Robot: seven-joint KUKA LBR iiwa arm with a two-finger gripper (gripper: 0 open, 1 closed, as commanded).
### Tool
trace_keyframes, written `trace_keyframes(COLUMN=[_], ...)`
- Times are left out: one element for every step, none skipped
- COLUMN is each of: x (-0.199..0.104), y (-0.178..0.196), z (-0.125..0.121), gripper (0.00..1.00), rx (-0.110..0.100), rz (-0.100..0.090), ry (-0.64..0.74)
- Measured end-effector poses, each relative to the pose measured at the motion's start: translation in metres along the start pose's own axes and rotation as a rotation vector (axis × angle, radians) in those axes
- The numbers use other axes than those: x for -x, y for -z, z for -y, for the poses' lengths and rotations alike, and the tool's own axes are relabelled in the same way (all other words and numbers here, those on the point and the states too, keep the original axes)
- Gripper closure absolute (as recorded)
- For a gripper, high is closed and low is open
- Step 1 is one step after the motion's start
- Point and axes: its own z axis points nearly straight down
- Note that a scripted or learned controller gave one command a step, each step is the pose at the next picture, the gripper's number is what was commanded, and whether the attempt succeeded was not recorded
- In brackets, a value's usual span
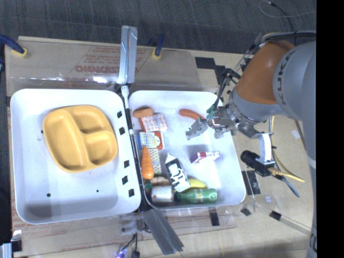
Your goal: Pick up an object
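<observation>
Gripper (195,129) seen over the right bin (228,144), finger state not discernible, nothing seen held, sausage (191,113) lying just above it, small pink box (205,156) just below, yellow tray (79,137) set in the left bin (27,165).

Both bins (64,206) white. Left bin: yellow tray (79,137) w/ compartments. Right bin, rel. to green bottle (196,196) at its near wall: yellow banana (195,184) just above, orange carrot (147,164) up-left, pink-white box (205,156) above, red-brown sausage (190,113) further up. Arm (279,79) grey w/ orange band.
</observation>
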Motion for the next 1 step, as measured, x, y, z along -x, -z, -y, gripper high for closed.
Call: trace_keyframes(x=[0.0306], y=[-0.0903], z=[0.0362], gripper=[0.00], rx=[0.002], rz=[0.002], ry=[0.061])
